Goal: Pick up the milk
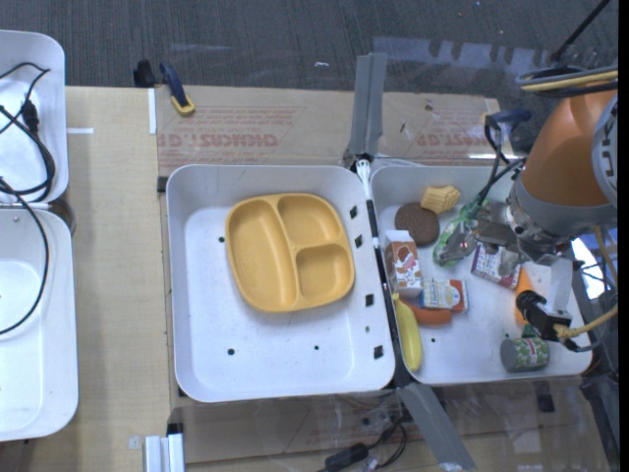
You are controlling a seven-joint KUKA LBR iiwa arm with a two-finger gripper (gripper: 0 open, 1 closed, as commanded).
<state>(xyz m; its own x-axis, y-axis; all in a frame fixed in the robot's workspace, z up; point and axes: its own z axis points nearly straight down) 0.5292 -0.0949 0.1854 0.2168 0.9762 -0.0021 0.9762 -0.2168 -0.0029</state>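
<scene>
Milk carton [404,266] lies at the left wall of the right bin [462,367], touching the banana [409,333]. My pincer [491,239] sits right of it; its state I cannot tell. Crowded neighbours may cause a wrong grasp.

Pale wooden bench top [108,264] under even, bright light. Dark grey carpet floor [295,18] across top. Flattened brown cardboard sheet [265,131] with red lettering lies on bench. Blue and yellow clamp [177,88] at bench's far edge. White unit [29,293] at left, black cables [25,155] looping over it.
</scene>
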